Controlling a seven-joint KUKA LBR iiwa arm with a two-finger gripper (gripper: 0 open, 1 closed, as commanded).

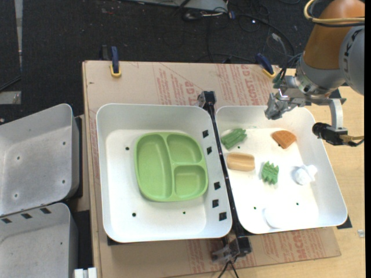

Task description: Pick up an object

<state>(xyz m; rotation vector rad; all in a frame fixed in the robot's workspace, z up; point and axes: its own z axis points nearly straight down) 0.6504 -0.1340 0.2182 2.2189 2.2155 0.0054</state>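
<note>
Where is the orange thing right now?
The orange piece lies in the right bin, near its back edge, just below the gripper and right of the green toy.

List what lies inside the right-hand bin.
The right bin holds two green toothed pieces, a tan roll-shaped piece, an orange wedge, a small white object and a white disc. The claw hangs over its far edge, hiding that strip.

I see a plate [171, 167] in the left bin [110, 155], and five small things in the right bin [330, 178] beside it.
</note>
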